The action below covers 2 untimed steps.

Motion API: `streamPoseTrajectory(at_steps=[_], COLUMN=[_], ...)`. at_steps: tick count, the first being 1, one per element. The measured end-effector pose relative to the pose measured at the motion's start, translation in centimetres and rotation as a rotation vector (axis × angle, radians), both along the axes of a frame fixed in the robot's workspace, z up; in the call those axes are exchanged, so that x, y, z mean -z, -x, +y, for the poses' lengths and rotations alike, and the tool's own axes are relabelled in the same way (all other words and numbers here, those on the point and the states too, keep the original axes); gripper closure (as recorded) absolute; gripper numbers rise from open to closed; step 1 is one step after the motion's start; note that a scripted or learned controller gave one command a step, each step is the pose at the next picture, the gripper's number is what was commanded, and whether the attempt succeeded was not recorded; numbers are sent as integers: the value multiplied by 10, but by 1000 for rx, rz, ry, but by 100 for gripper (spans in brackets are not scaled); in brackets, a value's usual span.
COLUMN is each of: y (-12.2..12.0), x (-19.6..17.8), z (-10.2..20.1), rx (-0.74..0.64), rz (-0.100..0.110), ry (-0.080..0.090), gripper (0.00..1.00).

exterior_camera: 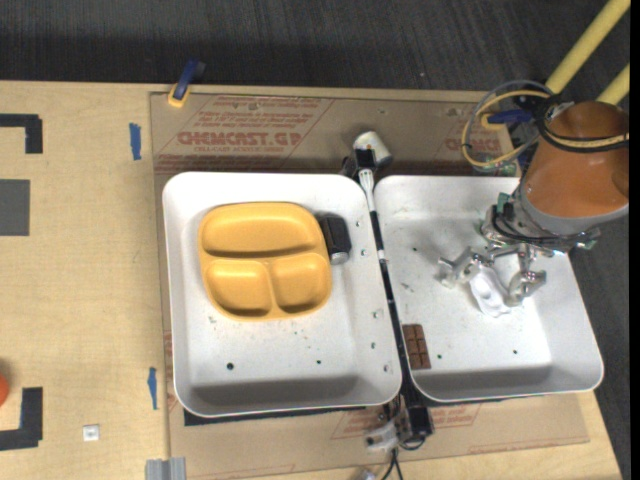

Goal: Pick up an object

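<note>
Brown bar (415, 346) lower centre, at right bin's (560, 368) left edge. Gripper (505, 268) mid-right over right bin, fingers spread open, nothing between them; crumpled white object (490, 290) just beneath. Yellow divided tray (265, 258) in left bin (200, 368), small black object (335, 236) touching its right side.

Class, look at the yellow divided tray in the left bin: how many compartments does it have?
3. The yellow tray has one long compartment across its far side and two smaller ones on its near side, one left and one right.
</note>
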State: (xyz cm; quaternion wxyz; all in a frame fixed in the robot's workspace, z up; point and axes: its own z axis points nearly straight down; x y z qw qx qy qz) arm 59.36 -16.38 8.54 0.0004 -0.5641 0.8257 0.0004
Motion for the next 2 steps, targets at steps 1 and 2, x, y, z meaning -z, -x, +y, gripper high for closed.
streamPoseTrajectory(at_steps=[1, 2], y=[4, 65], x=[0, 0], z=[28, 64], rx=[-263, -462], rz=[0, -1], ry=[-1, -1], gripper=[0, 0])
